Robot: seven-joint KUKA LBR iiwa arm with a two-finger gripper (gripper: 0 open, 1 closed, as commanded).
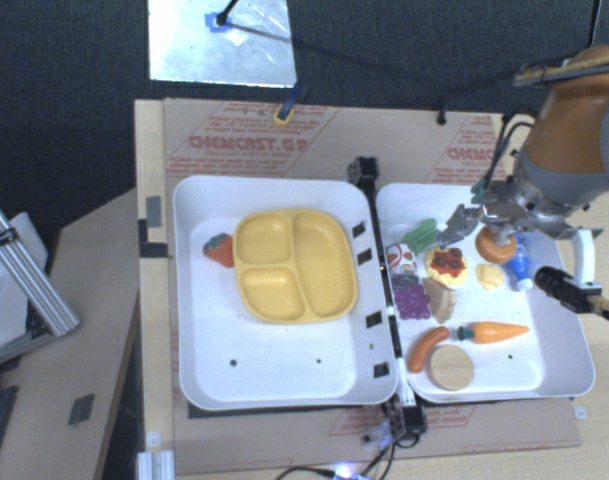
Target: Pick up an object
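Hand (464,223) above green piece (421,234), opening not discernible, grasp unconfirmed. Descend straight, centre on green piece, clear of pizza slice (447,263) beside it.

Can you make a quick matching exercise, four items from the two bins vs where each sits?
Things:
1. yellow three-compartment plastic plate
2. red toy strawberry
3. orange toy carrot with green top
4. round tan wooden disc

Places:
A. right bin, near its front edge, just below the carrot
B. left bin, against the plate's left rim
C. middle of the left bin
D. right bin, lying roughly crosswise, green top pointing toward the left bin

Pairs: 1-C, 2-B, 3-D, 4-A
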